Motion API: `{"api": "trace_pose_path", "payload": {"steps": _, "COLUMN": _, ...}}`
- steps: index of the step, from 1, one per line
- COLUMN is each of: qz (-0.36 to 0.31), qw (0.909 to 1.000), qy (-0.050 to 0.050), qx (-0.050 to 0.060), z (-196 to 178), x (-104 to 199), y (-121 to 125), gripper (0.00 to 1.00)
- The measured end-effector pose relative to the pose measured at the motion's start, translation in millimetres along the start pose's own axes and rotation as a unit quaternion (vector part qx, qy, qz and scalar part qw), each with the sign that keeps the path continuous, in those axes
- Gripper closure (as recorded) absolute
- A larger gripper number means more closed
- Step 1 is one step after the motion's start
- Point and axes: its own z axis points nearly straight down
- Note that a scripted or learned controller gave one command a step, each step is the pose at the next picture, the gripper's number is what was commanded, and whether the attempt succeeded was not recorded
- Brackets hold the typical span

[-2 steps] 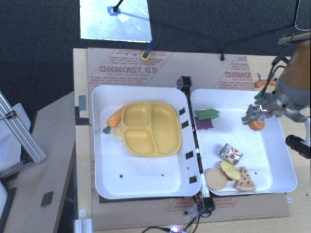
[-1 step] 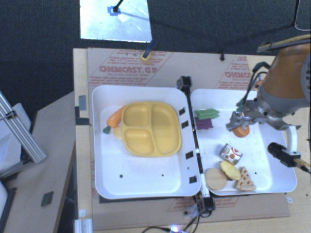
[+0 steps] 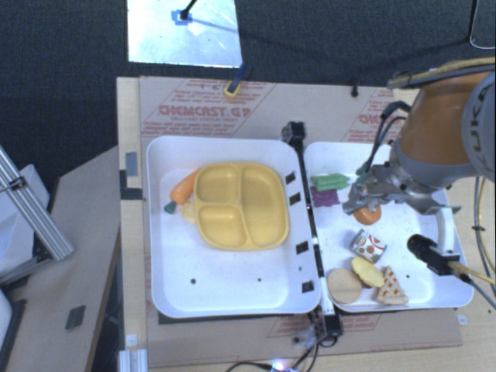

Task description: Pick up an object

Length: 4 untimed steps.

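1. Near edge of right bin: pizza slice toy, with a yellow lumpy food piece touching it. A tan round disc is just beside that, on the divider side.
2. Just behind the yellow piece is a small red-and-white can, lying tilted.
3. Gripper sits low over the middle of the right bin, with the arm coming in from the right.
4. Likely target: orange round piece, right at the gripper's near edge and partly covered by it. Looks like contact, but this angle doesn't confirm it.
5. Gripper opening: cannot tell, its own body hides the tip. Also cannot tell whether it holds the orange piece.
6. Beside the gripper, toward the divider: purple piece, with a green piece just behind it, close or touching.
7. Left bin: yellow three-compartment plate in the middle, with a toy carrot against its outer rim.
8. Farthest: both bins rest on a red-printed board, with a shiny metal sheet beyond it.
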Motion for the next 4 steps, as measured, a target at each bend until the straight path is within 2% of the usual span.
{"api": "trace_pose_path", "payload": {"steps": 1, "qz": 0.0, "qw": 1.0, "qy": 0.0, "qx": 0.0, "z": 2.5, "x": 47.1, "y": -1.8, "gripper": 1.0}}
{"api": "trace_pose_path", "payload": {"steps": 2, "qz": 0.0, "qw": 1.0, "qy": 0.0, "qx": 0.0, "z": -8.2, "x": 69.2, "y": -15.7, "gripper": 1.0}}
{"api": "trace_pose_path", "payload": {"steps": 3, "qz": 0.002, "qw": 1.0, "qy": -0.001, "qx": 0.001, "z": 8.9, "x": 70.7, "y": -8.1, "gripper": 1.0}}
{"api": "trace_pose_path", "payload": {"steps": 4, "qz": 0.001, "qw": 1.0, "qy": -0.001, "qx": -0.001, "z": -9.4, "x": 72.3, "y": -16.6, "gripper": 1.0}}
